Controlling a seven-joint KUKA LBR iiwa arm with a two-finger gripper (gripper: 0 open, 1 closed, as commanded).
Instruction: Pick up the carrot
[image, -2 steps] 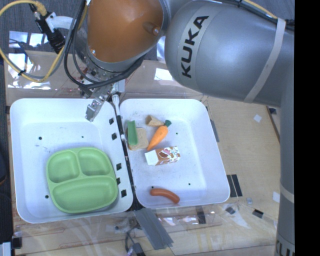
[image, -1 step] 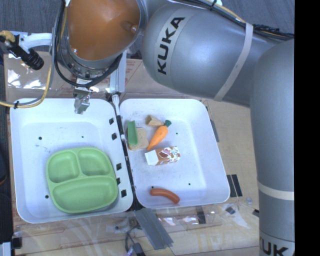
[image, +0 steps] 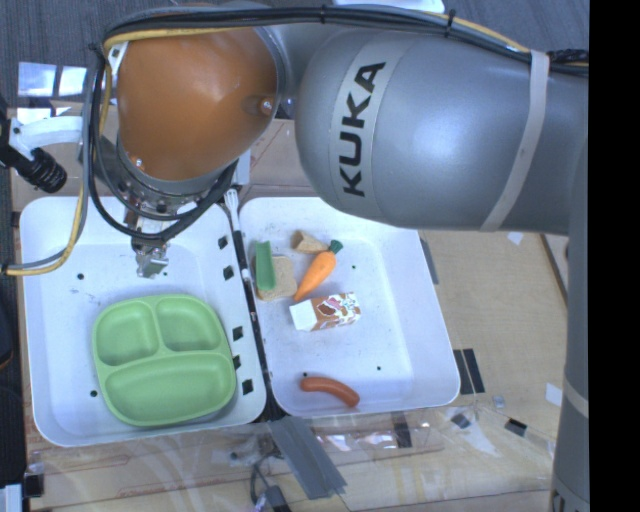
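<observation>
From my remote seat I look down at a slant on two shallow white bins side by side. The arm, a thick grey body marked KUKA with an orange band above the wrist, reaches in from the right and covers the top of the picture. Its gripper hangs over the back part of the left bin, close to that bin's far edge. The tip looks small and metallic from here, and I cannot tell how it is set or whether it has hold of anything; nothing shows at it.

The carrot lies in the right bin, in its back half, tilted with the green top pointing up and to the right and the orange point down and to the left. It is well apart from the gripper, across the divider between the bins, to the gripper's right at about the same depth.

Just left of the carrot a slice of bread lies with a green stick-shaped piece on it. A small tan piece sits just behind the carrot. A small printed carton lies just in front of the carrot's point, and a sausage lies near the front edge.

In the left bin, a green divided plate with three compartments sits in front of the gripper.
</observation>
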